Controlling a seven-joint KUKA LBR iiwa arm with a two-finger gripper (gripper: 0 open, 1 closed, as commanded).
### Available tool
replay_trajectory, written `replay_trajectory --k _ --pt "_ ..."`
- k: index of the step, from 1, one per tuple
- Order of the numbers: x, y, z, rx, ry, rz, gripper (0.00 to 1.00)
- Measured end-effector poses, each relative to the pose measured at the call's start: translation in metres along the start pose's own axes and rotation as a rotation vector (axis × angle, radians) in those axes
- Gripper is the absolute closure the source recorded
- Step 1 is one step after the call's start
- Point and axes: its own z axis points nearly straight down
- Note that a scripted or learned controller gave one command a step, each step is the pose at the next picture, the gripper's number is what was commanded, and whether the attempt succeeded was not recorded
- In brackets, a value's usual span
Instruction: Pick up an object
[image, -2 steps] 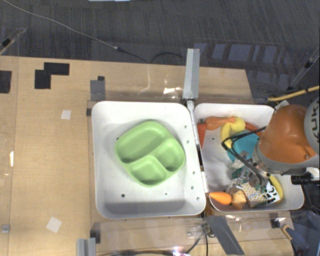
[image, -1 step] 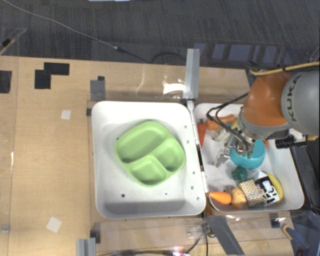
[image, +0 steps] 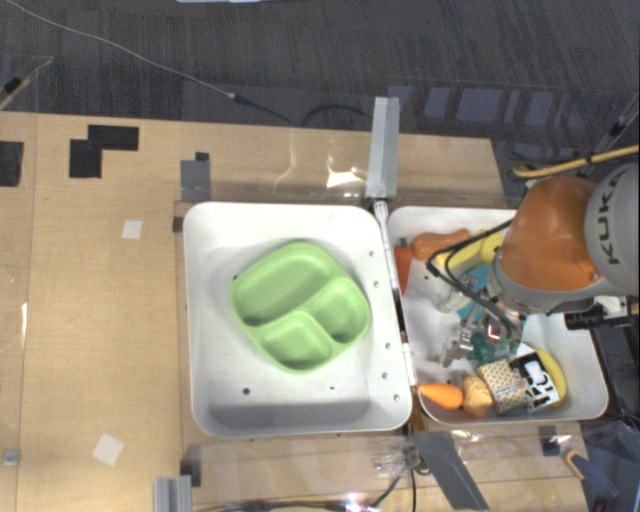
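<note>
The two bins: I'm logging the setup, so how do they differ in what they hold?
The left bin holds one green divided tray, lying at an angle near its middle; the right bin holds a clutter of small items, among them an orange piece at its front edge. The gripper is down in the right bin, not the left. Both are shallow and white.

A green divided plate (image: 300, 307) lies in a white bin (image: 210, 400); the arm's band (image: 548, 240) is orange.

arm (image: 570, 250) cut off at right edge, covering part of right bin (image: 590, 400), claw (image: 480, 335) fingers indistinct
</note>
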Motion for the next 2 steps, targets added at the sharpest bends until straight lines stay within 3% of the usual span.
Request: replay_trajectory --k 1,2 --pt "-0.055 0.027 0.002 0.001 0.0 0.039 0.0" --pt "-0.027 0.022 0.001 0.0 -0.001 0.092 0.0"
